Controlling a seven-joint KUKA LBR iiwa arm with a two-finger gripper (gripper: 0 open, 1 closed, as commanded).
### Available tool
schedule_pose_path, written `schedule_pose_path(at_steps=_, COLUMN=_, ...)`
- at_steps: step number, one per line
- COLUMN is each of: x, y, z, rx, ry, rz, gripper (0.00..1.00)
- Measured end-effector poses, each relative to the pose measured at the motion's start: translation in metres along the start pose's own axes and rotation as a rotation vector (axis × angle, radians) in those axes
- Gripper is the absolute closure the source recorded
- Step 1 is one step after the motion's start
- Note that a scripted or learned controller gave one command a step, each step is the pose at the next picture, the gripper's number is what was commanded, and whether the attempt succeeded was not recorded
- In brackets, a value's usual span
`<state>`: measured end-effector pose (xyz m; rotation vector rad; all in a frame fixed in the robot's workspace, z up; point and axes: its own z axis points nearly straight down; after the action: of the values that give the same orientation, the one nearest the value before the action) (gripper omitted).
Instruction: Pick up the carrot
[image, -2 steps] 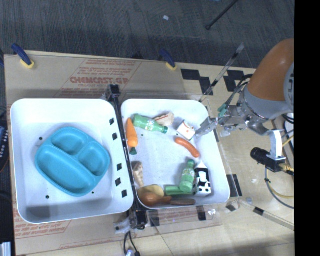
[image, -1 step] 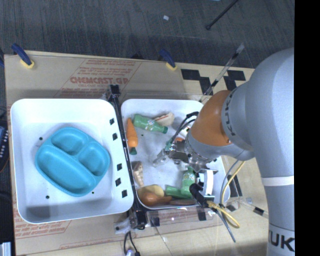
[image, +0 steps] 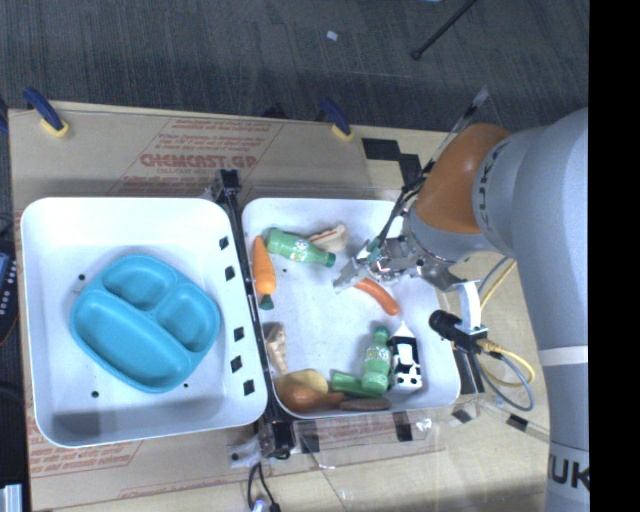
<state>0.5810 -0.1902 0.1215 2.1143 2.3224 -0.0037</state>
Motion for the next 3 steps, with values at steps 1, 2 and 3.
schedule_pose_path(at_steps=1, x=0.090, y=0.008, z=0.029, rx=0.005, ry=0.001, rz=0.058, gripper=0.00)
schedule_pose_path(at_steps=2, x=0.086, y=0.084, z=0.029, rx=0.008, ry=0.001, rz=0.161, gripper=0.00)
schedule_pose_path(at_steps=3, x=0.087, y=0.083, z=0.020, rx=0.018, ry=0.001, rz=0.150, gripper=1.00)
